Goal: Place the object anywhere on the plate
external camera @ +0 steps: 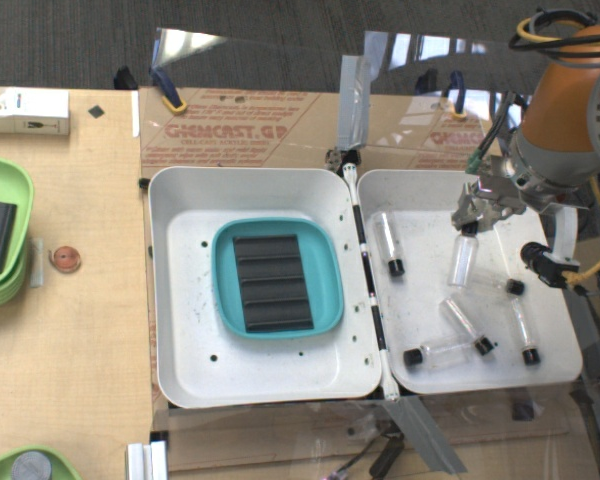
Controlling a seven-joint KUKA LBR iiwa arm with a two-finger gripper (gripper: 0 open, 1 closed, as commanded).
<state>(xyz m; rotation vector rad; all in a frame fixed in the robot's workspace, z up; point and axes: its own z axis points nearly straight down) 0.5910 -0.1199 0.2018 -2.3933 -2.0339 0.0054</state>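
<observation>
1. Tubes (448,351) lie loose near the right bin's (570,363) front; they could roll from a grasp.
2. The plate (325,298) waits in the left bin.
3. The gripper (474,218) hovers over a tube (463,261); whether it grips is unclear.

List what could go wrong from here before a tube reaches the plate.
1. The tubes are clear against the white right bin, and two lie touching end to end near its front, so a grasp may miss or nudge both.
2. The end effector hovers over one tube's upper end; gripped off-centre, it could swing or slip.
3. The plate holds a ribbed black insert; a round tube may roll.
</observation>
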